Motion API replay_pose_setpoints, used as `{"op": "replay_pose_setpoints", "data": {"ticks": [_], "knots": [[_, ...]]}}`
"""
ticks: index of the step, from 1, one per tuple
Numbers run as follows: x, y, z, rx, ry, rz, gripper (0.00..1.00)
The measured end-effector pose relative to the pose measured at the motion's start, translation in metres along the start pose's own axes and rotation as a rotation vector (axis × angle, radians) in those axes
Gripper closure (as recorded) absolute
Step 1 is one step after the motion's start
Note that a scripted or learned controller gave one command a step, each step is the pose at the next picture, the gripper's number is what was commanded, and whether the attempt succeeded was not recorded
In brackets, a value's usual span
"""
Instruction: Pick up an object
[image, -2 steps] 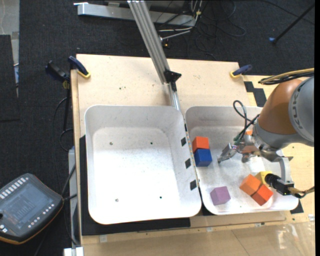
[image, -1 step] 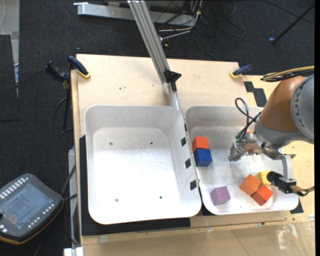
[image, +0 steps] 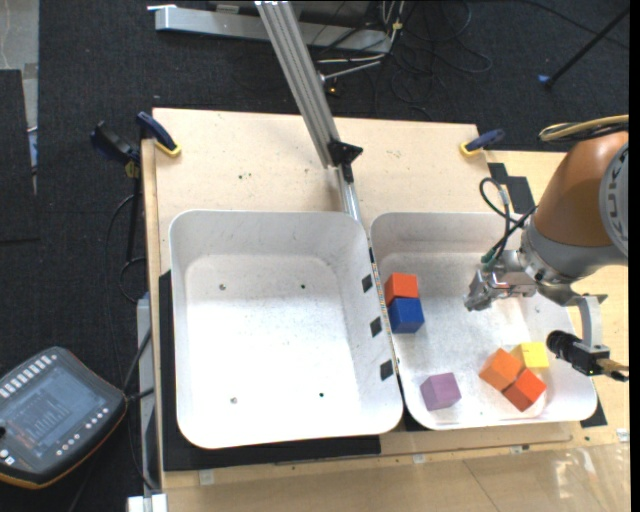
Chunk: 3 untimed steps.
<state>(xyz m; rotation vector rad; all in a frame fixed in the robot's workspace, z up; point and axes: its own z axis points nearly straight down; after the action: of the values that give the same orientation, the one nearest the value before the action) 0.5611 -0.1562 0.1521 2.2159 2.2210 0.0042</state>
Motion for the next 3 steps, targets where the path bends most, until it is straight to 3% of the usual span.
{"op": "replay_pose_setpoints", "data": {"ticks": [1,2,3], "knots": [[-0.001,0.012,-0.056,-0.002,-0.001,-0.001,1.0],[-0.001,0.014,-0.083,0.0,-0.001,-0.001,1.0],[0.049,0.018,-0.08,0.005,0.002,-0.005,1.0]]}}
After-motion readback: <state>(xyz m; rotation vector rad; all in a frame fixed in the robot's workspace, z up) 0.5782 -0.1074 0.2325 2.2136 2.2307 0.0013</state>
